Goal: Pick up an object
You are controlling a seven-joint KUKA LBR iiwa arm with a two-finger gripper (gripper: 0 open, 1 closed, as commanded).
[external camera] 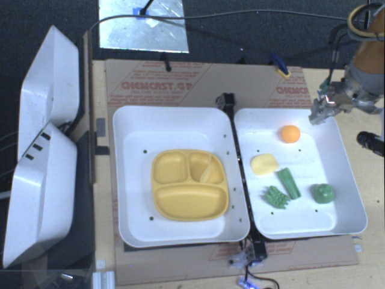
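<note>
The right bin (337,221) holds an orange ball (290,133), a pale yellow lump (264,164), a long green piece (288,182), a spiky green piece (276,197) and a round green pepper-like item (323,192). My gripper (320,114) hovers over the bin's far right corner, up and to the right of the orange ball and apart from every object. Nothing shows between its fingers.
The left bin (132,221) carries a yellow divided plate (190,183). A black clamp (227,100) sits at the far end of the seam between the bins. White casings (45,143) stand at the left. A shiny metal sheet (143,17) lies beyond the bench.
</note>
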